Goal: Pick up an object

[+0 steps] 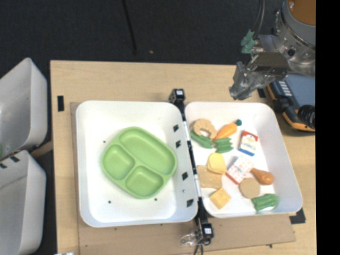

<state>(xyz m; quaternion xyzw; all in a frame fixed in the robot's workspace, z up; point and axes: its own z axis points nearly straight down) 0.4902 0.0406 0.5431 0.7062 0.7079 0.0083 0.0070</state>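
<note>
The right bin (276, 122) holds several toy foods: a ring-shaped bagel (202, 127), an orange carrot (228, 129), green pea pods (202, 139), a small red-and-white carton (248, 143), a yellow piece (217, 163), a drumstick (262, 176), a cheese cube (220, 198) and a green pepper (264, 202). My gripper (241, 91) hangs above the bin's far rim, up and right of the carrot, with nothing visible between its fingers.
The left bin (90, 195) contains a green three-compartment plate (139, 162). Black clips (177, 95) sit along the seam between the bins. White containers (18, 105) stand at the far left, and orange-black gear (297, 113) lies right of the bins.
</note>
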